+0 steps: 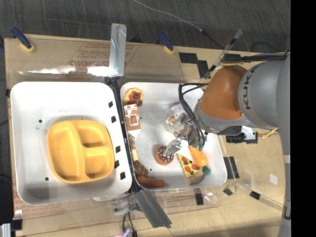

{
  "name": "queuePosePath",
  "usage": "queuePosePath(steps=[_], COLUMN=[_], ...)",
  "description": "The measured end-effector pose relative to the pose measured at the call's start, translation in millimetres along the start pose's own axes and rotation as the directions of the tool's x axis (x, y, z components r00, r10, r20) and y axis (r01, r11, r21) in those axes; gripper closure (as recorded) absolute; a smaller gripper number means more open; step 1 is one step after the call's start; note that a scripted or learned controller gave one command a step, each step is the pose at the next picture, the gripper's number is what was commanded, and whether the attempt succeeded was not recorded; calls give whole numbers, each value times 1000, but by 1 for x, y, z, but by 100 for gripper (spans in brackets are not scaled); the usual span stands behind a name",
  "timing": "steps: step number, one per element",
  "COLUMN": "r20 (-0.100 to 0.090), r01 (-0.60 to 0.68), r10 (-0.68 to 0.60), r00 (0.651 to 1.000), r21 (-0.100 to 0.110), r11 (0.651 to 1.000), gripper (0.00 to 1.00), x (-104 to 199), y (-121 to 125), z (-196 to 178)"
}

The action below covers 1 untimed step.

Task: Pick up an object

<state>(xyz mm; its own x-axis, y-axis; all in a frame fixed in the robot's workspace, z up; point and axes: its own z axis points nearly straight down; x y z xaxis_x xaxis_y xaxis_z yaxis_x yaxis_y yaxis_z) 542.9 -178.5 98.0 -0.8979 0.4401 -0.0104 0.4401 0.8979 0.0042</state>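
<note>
A yellow divided tray lies in the left white bin, with blue clamps on the cardboard behind.

- The tool hangs low in the right bin, touching a doughnut.
- A pizza slice and a carrot lie just beside it.
- A yellow tray sits well apart, in the left bin.

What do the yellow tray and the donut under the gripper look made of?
Yellow tray: likely molded plastic, a smooth, even color with soft sheen and rounded compartments. Donut: apparently toy food, plastic or rubber, with a glossy dark-red top; too small to be sure.
</note>
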Motion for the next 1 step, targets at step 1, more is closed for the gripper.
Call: queuePosePath(steps=[1], r20=[5], r01=[-10], r10=[10], r00=[1000], r21=[-1], r11=[1000], gripper=[0], x=[40], y=[-48], z=[-2])
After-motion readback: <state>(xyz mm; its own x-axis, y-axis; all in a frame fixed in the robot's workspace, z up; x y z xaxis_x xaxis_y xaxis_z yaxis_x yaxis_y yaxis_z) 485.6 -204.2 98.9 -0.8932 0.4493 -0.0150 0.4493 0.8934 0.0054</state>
